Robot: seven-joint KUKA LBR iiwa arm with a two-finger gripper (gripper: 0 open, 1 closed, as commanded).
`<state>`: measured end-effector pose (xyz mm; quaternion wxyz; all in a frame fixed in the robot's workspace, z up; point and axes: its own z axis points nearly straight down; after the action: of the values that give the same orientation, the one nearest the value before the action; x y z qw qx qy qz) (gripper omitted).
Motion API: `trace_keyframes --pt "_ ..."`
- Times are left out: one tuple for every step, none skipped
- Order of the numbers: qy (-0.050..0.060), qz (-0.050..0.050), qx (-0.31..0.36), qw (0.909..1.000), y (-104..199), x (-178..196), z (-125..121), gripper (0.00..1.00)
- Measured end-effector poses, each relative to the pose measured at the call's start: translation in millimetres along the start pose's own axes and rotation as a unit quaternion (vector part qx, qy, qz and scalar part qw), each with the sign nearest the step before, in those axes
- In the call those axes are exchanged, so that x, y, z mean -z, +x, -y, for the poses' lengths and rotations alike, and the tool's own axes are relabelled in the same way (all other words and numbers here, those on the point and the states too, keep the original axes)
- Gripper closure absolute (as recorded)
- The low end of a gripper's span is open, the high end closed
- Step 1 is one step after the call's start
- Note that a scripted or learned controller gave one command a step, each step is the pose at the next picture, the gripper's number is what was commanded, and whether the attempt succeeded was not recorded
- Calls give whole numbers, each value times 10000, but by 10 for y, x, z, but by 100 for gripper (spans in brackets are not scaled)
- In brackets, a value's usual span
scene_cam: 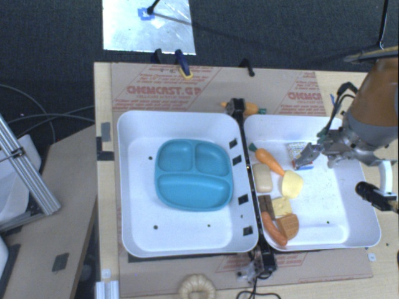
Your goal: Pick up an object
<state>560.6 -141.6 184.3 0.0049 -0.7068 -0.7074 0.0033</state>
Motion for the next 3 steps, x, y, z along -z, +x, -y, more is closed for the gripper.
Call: trace_keyframes --pt "-63 9 13 10000 3 71 -30 0" --pt "-47 9 5 10000 62 -398 34 0" --pt "-46 7 4 10000 86 -845 -38 0"
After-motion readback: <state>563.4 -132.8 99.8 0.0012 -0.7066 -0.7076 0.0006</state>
